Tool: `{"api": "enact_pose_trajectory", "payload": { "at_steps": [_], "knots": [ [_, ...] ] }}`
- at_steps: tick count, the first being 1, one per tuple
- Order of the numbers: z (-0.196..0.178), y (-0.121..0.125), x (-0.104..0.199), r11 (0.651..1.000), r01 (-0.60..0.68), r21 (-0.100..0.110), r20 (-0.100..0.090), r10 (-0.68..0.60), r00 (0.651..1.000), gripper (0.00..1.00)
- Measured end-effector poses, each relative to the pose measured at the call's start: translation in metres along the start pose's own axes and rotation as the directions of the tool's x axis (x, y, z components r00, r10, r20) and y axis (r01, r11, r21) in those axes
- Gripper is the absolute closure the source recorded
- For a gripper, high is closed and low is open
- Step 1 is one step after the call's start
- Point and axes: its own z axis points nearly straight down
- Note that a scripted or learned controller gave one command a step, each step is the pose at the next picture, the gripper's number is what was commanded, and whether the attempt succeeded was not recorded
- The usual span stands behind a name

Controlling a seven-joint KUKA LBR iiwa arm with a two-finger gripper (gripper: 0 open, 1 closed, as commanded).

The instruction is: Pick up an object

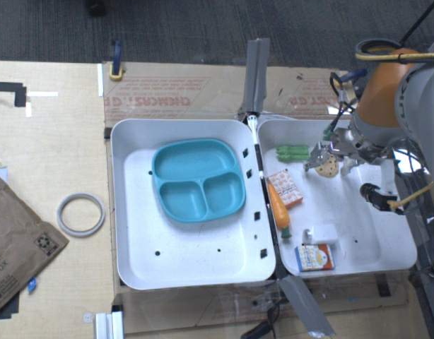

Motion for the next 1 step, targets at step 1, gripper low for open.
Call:
{"api": "enact_pose_trajectory", "payload": {
  "at_steps": [1],
  "knots": [
    [-0.0096, 0.0004, -0.0005, 1.0, 0.0, -0.001, 0.001, 0.0, 1.0, 1.0]
  ]
}}
